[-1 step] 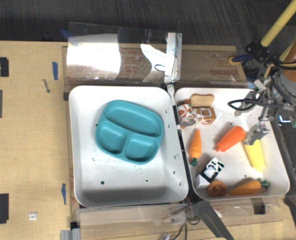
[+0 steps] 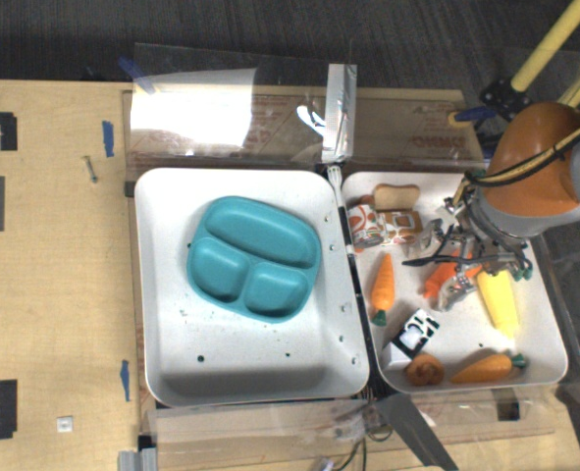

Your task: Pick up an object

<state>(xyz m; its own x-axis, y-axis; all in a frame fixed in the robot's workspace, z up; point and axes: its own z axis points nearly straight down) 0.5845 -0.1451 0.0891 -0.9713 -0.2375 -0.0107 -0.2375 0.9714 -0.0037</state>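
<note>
Grey arm with orange band (image 2: 537, 160) reaching into right shallow white bin (image 2: 554, 356). Two-finger gripper (image 2: 453, 273) hovering low over small orange toy piece (image 2: 437, 279), beside yellow plastic corn cob (image 2: 499, 300); grip state hard to make out (cables and linkage crowding view). Teal three-compartment plastic plate (image 2: 253, 256) lying in left white bin (image 2: 172, 351).

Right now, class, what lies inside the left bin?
The left bin holds a teal divided plate with three compartments, lying flat near its middle. Whatever sits beneath the plate is covered, so that cannot be seen.
</note>
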